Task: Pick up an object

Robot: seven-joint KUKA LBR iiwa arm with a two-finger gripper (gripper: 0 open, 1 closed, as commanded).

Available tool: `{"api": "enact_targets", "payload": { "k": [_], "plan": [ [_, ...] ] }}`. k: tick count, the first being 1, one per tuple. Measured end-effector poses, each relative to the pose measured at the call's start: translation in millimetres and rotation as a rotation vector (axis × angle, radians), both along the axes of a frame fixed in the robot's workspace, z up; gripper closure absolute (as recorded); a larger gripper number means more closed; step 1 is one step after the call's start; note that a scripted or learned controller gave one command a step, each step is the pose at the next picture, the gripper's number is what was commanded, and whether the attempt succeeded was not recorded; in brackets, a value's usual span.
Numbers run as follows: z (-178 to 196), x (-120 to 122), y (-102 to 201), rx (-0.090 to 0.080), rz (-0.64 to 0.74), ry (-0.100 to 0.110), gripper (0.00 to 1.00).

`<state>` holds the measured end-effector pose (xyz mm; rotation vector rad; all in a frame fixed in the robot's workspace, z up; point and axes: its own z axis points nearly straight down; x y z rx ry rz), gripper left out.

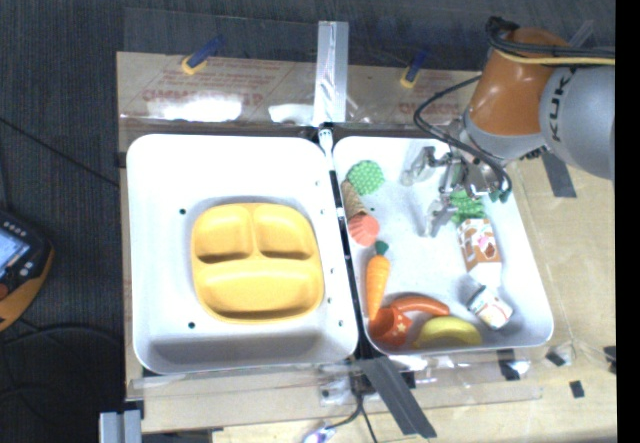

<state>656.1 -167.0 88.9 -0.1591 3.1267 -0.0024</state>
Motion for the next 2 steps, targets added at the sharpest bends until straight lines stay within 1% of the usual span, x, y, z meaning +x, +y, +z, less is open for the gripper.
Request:
{"api": "enact_targets", "payload": {
  "k": [1,2],
  "plan": [
    [1,-75,-53,0.003,0.106,0.003,0.00],
    [2,-76,12,0.000,0.024,-0.003,0.00]
  ]
}}
